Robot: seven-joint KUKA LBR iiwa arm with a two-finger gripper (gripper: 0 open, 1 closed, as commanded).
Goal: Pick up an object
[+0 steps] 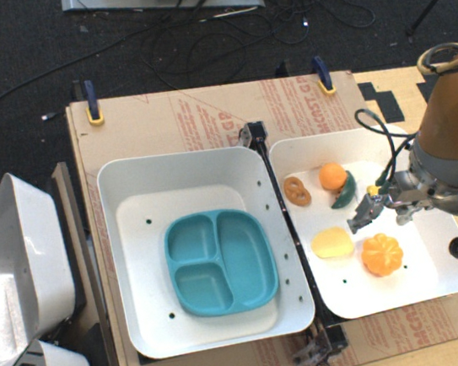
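From the overhead camera view, the grey arm with its orange band [456,114] enters at the right edge of the frame and is cut off there, so much of its body is out of sight. Its dark two-finger gripper [365,215] hangs over the middle of the right shallow white bin [428,284]; the tips are small and dark, and whether they are spread or pressed together cannot be told. Nothing is seen between them. Just left and below the tips lies a pale yellow rounded block [333,242], and to the lower right sits a ribbed orange pumpkin-shaped toy [381,254]. Higher in that bin are a brown pretzel-shaped piece [296,191] near the left wall and a round orange ball [333,176] touching a dark green curved piece [345,192], partly hidden by it. The bin's lower right floor is bare. The left white bin [129,201] holds a teal three-compartment plastic tray [221,261], with bare floor around it.
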